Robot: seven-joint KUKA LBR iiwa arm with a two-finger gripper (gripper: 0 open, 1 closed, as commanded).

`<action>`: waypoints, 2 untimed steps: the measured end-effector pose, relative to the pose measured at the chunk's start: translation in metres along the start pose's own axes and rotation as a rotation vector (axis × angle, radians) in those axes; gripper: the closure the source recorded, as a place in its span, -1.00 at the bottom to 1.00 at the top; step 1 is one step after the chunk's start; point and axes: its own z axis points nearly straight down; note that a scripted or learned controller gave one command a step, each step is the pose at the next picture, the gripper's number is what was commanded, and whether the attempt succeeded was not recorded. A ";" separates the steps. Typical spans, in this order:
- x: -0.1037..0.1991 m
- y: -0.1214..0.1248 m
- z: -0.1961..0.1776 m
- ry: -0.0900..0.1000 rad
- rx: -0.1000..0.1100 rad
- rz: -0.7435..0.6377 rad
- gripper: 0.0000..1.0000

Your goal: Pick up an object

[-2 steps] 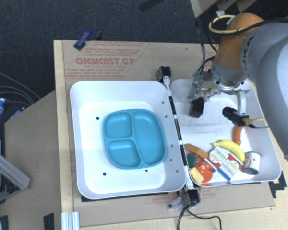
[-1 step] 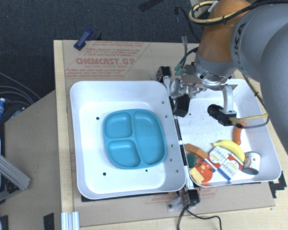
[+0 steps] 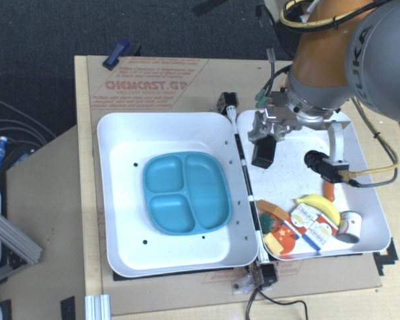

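Grey gripper (image 3: pixel 263 153), finger state untellable, hangs beyond the banana (image 3: pixel 322 206) heap in right bin (image 3: pixel 367 179); nothing lifted yet.

The arm (image 3: pixel 360 45) is cut off by the top and right edges above the tool (image 3: pixel 263 149). Its wrist hides the right bin's (image 3: pixel 373 179) far wall behind the tool.

We see the arm (image 3: pixel 380 52) — grey shell, glossy orange band (image 3: pixel 327 35) above the wrist, yellow-and-black cable looped on top. The gripper (image 3: pixel 263 153) is metal brackets — black finger block below.
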 end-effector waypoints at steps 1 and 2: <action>-0.011 -0.094 -0.039 0.001 0.003 0.001 1.00; 0.004 -0.111 -0.031 0.001 0.003 0.000 1.00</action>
